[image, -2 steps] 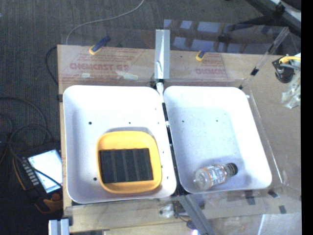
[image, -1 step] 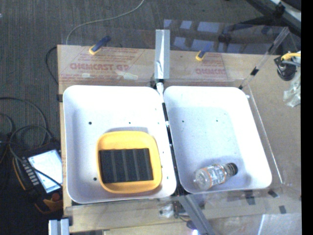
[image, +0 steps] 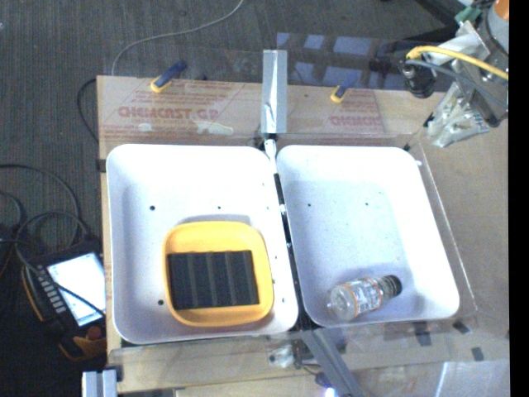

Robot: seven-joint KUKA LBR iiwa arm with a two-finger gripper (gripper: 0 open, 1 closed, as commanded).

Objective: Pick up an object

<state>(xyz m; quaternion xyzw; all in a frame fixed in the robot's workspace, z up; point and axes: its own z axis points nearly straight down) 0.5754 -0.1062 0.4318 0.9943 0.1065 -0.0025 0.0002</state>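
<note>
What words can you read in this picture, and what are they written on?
"CHEMCAST GP", faint red letters on the clear sheet behind the left bin; the reading is unsure.
More red letters on the clear sheet behind the right bin: too blurred to read.
Bottle label: too small to read.
Yellow container: no writing that I can see.

The end effector (image: 457,125) hangs at the upper right, fingers down.
</note>
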